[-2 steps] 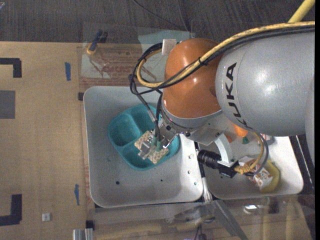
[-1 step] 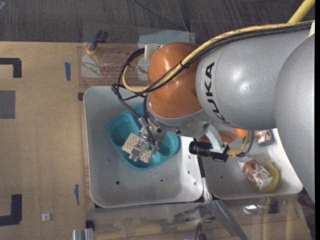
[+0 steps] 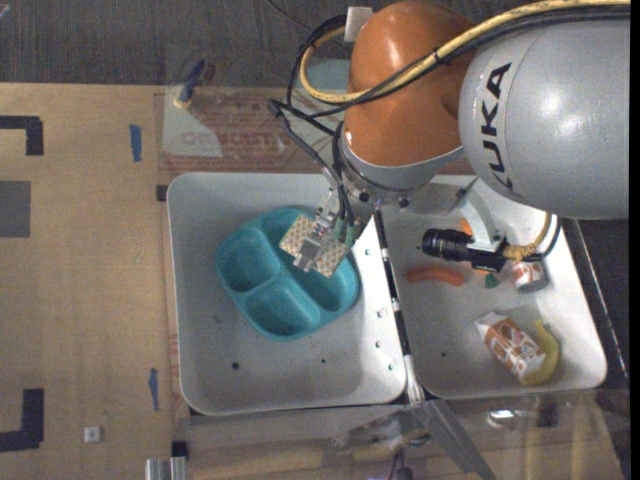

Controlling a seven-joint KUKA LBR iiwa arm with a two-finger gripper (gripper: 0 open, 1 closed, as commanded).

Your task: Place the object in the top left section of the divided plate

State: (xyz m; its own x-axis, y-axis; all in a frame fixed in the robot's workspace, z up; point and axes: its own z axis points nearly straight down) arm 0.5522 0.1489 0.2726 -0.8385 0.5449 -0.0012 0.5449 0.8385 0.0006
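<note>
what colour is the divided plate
Teal, a blue-green; the divided plate shows clearly in the camera view, in the left bin.

**Inspector A:** Bench (image 3: 80,298) surface noted; light wood tone, with black angular markings near its left edge and short blue tape strips (image 3: 135,143) at two spots.

**Inspector B:** What rests directly on it?

**Inspector A:** Two shallow white bins side by side, touching along their inner walls; left bin (image 3: 200,358) and right bin (image 3: 585,358); both sit toward the right portion of the bench.

**Inspector B:** Anything else on the surface?

**Inspector A:** A pale flat sheet (image 3: 195,133) lies just beyond the left bin's far edge, on a reddish-brown patch; a small blue-tipped item rests at its upper corner, identity unclear; a small pale square (image 3: 91,433) lies near the lower left marking.
</note>
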